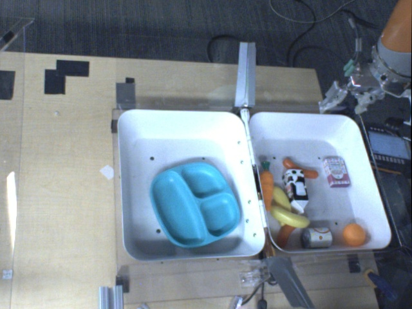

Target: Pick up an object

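The right bin [360, 140] holds a pile of small things: a banana [288, 214], a black-and-white cow toy [296, 189], a carrot [266, 187], a small orange stick [301, 168], a pink carton [335, 171], an orange [353, 234] and a grey can [317, 237]. My gripper [346, 100] hangs above the bench just past the right bin's far right corner, well away from the pile. Its pale fingers [333, 97] are spread open with nothing between them.
A blue divided plate [193, 202] lies in the left bin [135, 172]. A metal post [246, 76] stands behind the rim shared by the bins. Cables trail on the dark floor at the back.
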`<state>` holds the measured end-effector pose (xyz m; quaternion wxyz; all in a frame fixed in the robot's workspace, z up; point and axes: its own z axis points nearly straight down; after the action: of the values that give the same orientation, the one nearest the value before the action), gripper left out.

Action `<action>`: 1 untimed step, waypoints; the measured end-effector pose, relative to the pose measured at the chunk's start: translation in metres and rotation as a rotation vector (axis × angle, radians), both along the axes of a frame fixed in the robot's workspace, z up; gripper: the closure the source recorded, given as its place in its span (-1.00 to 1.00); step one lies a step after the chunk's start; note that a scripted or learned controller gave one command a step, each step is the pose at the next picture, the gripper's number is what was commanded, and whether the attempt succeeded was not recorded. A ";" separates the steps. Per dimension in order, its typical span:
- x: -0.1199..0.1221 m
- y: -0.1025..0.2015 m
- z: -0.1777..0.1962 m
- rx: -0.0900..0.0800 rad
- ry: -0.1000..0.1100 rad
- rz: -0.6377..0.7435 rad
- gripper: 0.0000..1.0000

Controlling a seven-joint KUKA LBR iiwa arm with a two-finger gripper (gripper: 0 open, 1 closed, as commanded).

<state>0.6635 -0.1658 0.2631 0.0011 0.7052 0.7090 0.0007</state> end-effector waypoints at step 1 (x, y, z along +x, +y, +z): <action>-0.052 0.004 -0.153 0.000 0.001 0.101 -1.00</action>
<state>0.6119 -0.1616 0.1106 0.0007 0.6684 0.7438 0.0007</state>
